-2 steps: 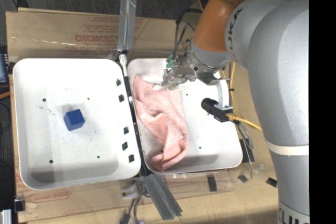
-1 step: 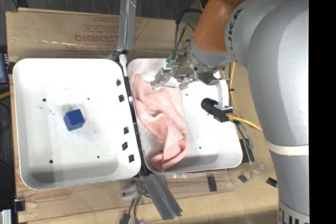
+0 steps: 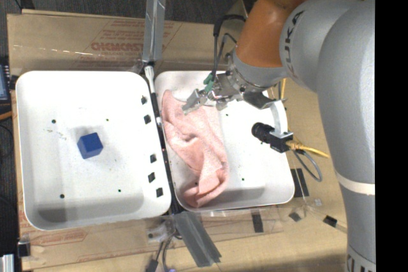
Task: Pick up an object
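Two shallow white bins sit side by side on the counter (image 3: 64, 28), which you see from above at a slant. The left bin (image 3: 38, 92) holds a small blue cube (image 3: 90, 144), lying flat on the bin floor a little left of center and well apart from every wall. The right bin (image 3: 274, 191) holds a crumpled pink cloth (image 3: 201, 150), which runs along the bin's left side from near the top wall down to the lower wall, where it bunches into a thicker fold.

Note the arm (image 3: 331, 73), grey with an orange band (image 3: 264, 28) above the wrist, reaching in from your right and covering the upper right corner of the right bin. Its end effector (image 3: 194, 100) hangs over the upper left part of that bin, with the tips pointing left, just at the top edge of the pink cloth. The tips appear close to or touching the cloth; you cannot tell from this angle whether any fabric lies between them, nor how far apart they stand.

A black fitting (image 3: 268, 134) with a yellow cable (image 3: 312, 151) projects from the arm over the right side of the right bin. A grey metal bar (image 3: 153, 25) rises from the seam between the bins at the far side of the counter.
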### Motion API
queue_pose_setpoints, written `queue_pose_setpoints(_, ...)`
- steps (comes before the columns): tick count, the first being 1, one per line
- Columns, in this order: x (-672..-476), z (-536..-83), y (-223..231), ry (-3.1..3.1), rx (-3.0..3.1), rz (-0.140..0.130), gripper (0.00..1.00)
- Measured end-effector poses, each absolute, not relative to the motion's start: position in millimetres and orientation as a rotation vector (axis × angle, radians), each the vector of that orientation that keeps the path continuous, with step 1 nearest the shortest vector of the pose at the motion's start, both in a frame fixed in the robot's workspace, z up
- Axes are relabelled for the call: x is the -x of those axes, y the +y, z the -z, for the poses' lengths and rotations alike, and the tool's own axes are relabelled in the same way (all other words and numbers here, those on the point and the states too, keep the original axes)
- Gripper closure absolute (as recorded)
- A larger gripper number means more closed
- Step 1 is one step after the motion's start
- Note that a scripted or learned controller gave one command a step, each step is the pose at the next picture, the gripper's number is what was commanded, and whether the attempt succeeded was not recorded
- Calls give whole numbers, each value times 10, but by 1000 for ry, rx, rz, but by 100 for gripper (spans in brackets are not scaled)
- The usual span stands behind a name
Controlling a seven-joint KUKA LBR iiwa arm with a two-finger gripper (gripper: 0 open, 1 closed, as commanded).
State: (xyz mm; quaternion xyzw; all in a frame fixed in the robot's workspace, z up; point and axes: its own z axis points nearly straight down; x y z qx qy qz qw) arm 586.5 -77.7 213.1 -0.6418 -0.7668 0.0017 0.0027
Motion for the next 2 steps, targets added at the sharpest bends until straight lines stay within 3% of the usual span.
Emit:
queue_pose_setpoints(1,-5873,-1151,-1233,-2406,2011,-6,0)
queue_pose_setpoints(2,-6373,-905,-1287,-2453,1958,-3,0)
